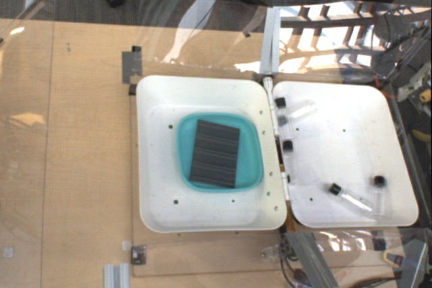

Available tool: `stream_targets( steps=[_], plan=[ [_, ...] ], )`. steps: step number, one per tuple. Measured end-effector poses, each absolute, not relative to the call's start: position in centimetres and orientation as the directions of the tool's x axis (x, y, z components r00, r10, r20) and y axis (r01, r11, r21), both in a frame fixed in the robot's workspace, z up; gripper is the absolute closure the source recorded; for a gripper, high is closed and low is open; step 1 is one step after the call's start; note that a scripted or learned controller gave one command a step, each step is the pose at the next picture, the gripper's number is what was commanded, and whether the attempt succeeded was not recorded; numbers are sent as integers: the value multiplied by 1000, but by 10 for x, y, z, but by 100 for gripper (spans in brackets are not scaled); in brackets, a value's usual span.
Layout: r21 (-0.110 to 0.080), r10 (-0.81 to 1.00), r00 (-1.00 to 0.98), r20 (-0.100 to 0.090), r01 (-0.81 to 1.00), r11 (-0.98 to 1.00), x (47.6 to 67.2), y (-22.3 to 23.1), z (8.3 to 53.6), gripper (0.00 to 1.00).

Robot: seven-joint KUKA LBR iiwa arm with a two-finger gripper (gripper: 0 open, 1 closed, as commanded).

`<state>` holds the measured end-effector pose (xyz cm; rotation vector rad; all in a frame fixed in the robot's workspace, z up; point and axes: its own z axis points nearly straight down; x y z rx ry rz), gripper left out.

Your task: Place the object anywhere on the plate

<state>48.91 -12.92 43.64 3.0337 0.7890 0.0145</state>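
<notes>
— So where does the dark ribbed block (215, 154) lie?
— Flat on the teal plate (251, 172) in the left bin (155, 206), long axis running near-to-far.
— Fingers?
— Cannot tell.

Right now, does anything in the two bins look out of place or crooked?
Nothing is spilled or damaged. The dark ribbed block lies flat on the teal plate in the left bin, slightly turned. Small clear vials lie scattered in the right bin.

Grey arm (413, 81) sits at the upper right edge; pose cannot be told.
</notes>
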Motion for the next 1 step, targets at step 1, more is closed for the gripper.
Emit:
stream_targets(
  steps=[1],
  plan=[
    [7,208,978,12,208,-978,489,-121,437,0]
  ],
)
